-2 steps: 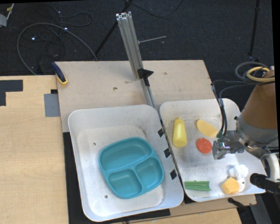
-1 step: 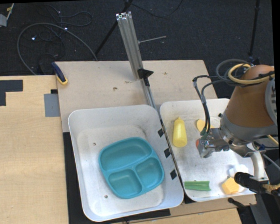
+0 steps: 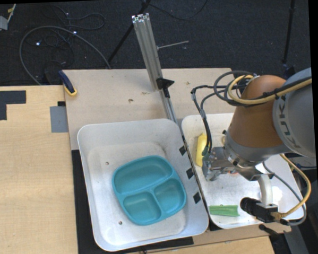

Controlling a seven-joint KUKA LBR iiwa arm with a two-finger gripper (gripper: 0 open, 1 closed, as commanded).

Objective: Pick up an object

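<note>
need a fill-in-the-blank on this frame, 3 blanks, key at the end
1. The teal divided tray lies in the ____ bin as the camera sees it.
2. The tray has ____ compartments.
3. The green object lies in the right bin near its ____ edge.

Missing words: left; three; front

The gripper is low in the right bin beside a yellow object.
</note>
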